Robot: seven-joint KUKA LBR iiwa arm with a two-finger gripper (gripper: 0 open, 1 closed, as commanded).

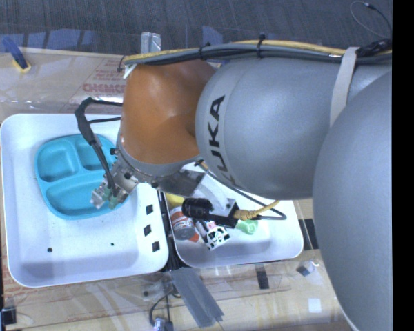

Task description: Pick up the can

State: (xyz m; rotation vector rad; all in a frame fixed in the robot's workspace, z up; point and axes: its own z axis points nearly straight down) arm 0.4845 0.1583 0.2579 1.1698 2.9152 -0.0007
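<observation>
The can [182,226], reddish orange with a silvery end, lies in the right bin [269,252] close to its left wall. The arm partly covers it from above. My gripper [107,196] hangs over the left bin [27,261], at the lower right edge of a blue divided tray [72,174]. It is well to the left of the can, across the wall between the bins. Something small and greenish shows at the gripper's tip, too small to make out.
A white cube with black spots [218,236] and a green object [247,227] lie in the right bin beside the can. The arm's big grey and orange body hides most of that bin. A blue item [14,52] lies on the bench at far left.
</observation>
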